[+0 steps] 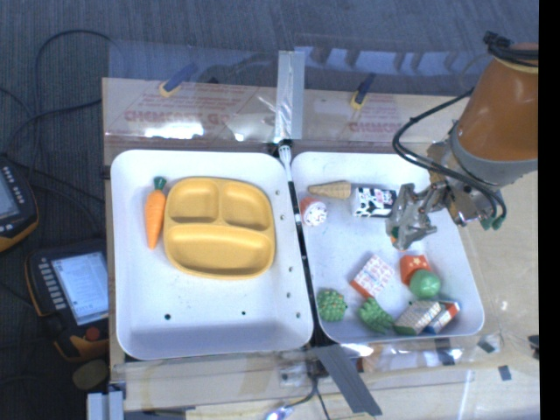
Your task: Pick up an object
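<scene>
Seen from the camera view, the gripper [409,226] hung over the right bin [343,261], near that bin's right wall and a little above its middle, reaching in from the grey arm with its orange band [506,103] at the upper right. Whether the claw was open or closed could not be told from this slant, and nothing was visibly caught in it. Just below the gripper lay a small orange-red piece [413,264] touching a green ball [426,284]. Left of those sat a red-and-white checked packet [374,276], tilted. Along the bin's near edge lay a round green toy vegetable [331,304], a second leafy green piece [376,315], and, toward the near right corner, a striped grey-and-red packet [425,316]. Close to the bin's far edge an ice-cream cone [329,190] lay on its side, with a black-and-white cow-patterned carton [373,202] just to its right and a small white ball with red marks [313,213] near the left wall. In the left bin [210,322] a yellow divided plate [219,226] sat toward the far half, and a toy carrot [155,213] lay just beside the plate's left edge, green top pointing to the far wall.
</scene>
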